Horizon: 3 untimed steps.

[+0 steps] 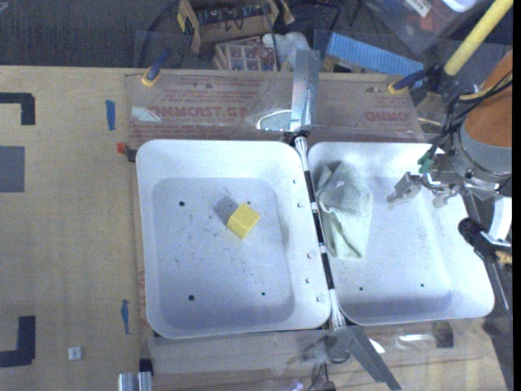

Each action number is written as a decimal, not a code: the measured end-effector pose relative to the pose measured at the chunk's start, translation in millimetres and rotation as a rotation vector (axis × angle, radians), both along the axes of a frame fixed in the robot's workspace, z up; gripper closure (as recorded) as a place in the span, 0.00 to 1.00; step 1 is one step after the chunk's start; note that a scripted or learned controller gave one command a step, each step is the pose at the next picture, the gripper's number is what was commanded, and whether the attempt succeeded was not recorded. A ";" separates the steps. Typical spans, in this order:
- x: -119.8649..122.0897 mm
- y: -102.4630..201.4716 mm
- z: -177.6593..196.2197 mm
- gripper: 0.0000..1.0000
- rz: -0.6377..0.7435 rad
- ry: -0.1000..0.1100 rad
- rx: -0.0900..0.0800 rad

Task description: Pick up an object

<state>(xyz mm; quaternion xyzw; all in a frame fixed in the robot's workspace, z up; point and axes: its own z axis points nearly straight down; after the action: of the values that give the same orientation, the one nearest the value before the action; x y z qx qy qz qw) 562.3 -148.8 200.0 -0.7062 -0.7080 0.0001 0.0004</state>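
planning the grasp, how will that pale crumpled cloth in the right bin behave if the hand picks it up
The cloth lies bunched in soft folds, so it is probably floppy and would drape and sag from a pinch. It looks thin, so likely light. One edge rests against the right bin wall, so it may drag while lifting.

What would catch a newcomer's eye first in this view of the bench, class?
Probably the yellow block, bright against the left bin, lying near its middle. Next comes the crumpled pale cloth at the left side of the right bin, beside the divide between the bins. At the right, the gripper hangs over the right bin, apart from the cloth.
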 end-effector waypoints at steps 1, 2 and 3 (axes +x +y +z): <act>12.6 99.2 14.0 0.00 0.147 -0.004 -0.001; 104.8 161.7 18.3 0.00 0.241 -0.004 -0.001; 95.6 215.3 -14.0 0.00 0.513 -0.001 0.000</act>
<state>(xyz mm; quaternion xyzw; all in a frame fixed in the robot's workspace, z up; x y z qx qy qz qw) 658.0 66.5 186.1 -0.5034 -0.8641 -0.0003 -0.0002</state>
